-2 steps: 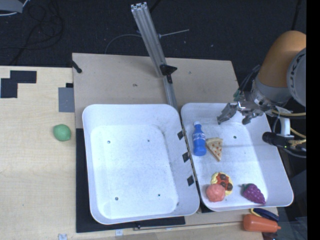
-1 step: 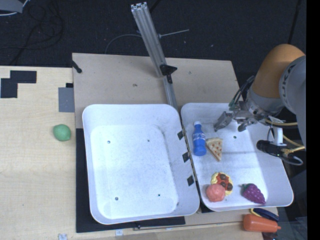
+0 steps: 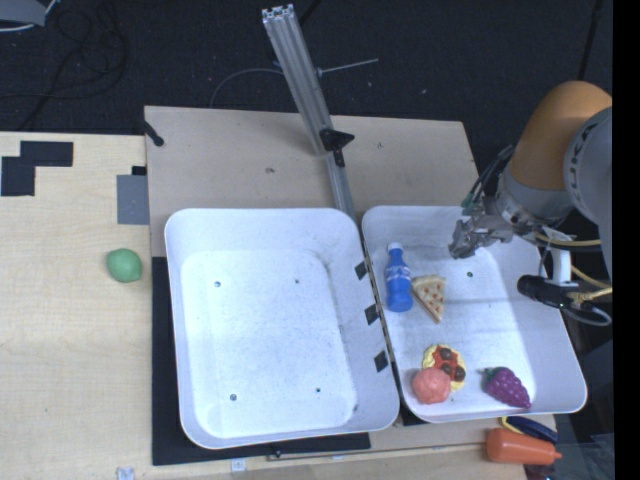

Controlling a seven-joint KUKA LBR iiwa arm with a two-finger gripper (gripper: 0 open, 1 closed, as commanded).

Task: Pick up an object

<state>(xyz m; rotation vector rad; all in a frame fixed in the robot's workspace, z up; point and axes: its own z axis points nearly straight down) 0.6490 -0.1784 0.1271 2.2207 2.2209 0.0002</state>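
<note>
we hover our grey two-finger gripper, nothing between its fingers, with the tan wedge-shaped toy pizza slice at seven o'clock, long axis running eleven-to-five.

bins: two white bins side by side, the left bin and the right bin
blue bottle: one, in the right bin
pizza slice: one, right bin
red round fruit: one, right bin
yellow and red toy food: one, touching the red fruit
purple grapes: one bunch, right bin
green ball: one, on the bench left of the bins
orange carrot-like thing: one, outside the right bin
</note>
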